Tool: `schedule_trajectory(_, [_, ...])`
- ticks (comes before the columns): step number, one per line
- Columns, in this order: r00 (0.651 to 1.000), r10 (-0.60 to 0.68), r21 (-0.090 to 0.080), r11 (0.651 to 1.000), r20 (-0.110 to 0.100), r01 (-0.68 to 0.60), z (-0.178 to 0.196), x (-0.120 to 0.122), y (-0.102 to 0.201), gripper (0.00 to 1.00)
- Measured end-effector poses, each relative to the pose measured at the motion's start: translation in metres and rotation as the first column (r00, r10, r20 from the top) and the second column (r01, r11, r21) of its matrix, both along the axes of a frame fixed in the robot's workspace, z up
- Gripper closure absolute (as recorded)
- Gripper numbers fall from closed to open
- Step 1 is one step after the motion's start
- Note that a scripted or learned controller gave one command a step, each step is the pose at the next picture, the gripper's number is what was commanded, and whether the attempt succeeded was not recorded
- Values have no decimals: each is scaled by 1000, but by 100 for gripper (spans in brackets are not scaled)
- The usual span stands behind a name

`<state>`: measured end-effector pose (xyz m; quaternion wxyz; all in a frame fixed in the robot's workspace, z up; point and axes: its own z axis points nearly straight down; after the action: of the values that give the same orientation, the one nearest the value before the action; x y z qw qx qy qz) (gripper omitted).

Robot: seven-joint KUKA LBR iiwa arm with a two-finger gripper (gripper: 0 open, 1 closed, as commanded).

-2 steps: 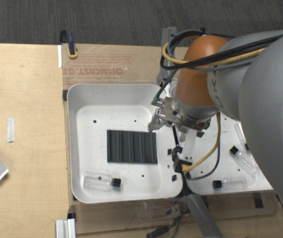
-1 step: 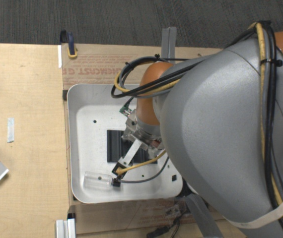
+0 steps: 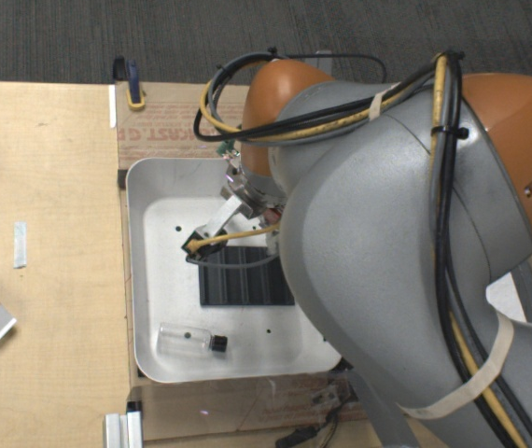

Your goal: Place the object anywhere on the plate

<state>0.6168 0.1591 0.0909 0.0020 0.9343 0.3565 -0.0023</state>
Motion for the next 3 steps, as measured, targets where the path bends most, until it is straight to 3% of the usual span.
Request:
schedule_trajectory(1, [991,-132,3,991,-1,132,0,-40,67,0])
schedule_trajectory(2, [887,-461,3,887,2,461,45,-10,-8,0])
schedule_trajectory(3, [861,-508,2,861,3,508,37,-57,67,0])
